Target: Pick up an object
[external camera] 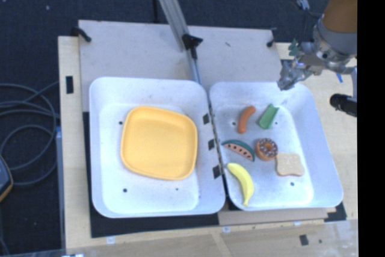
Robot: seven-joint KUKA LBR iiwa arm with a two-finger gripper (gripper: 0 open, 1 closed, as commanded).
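Green block (267,116), long axis near upright, lies just below-left of gripper (287,82); finger state indeterminable.

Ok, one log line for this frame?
phase: approach | end effector: above right bin far rim | nearest: green piece | nothing lifted

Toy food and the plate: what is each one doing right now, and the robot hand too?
Yellow plate: flat in the left bin, nothing on it.
Sausage: lying in the right bin.
Green block: lying beside the sausage.
Melon slice: lying flat.
Donut: lying flat.
Toast: lying flat.
Banana: lying flat.
Gripper: above the right bin's far edge, holding nothing.
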